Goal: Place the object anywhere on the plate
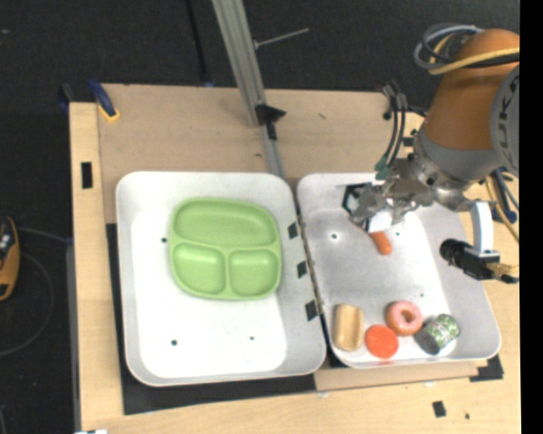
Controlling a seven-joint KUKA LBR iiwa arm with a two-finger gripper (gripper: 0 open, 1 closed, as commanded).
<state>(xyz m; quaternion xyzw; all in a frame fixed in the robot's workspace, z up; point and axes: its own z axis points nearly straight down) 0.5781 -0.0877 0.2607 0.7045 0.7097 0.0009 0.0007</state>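
A light green plate [224, 246] with three compartments lies in the left bin [145, 333]. My gripper [378, 226] hangs over the upper middle of the right bin [462, 297]. It is shut on a small orange carrot-like piece [382, 242], whose lower end sticks out below the fingertips. The piece is well to the right of the plate, across the wall where the two bins meet.
Along the right bin's front edge lie a tan bread roll [347, 325], an orange ball [381, 341], a pink donut [404, 316] and a green and silver can [438, 332]. A grey metal post [244, 61] rises behind the bins.
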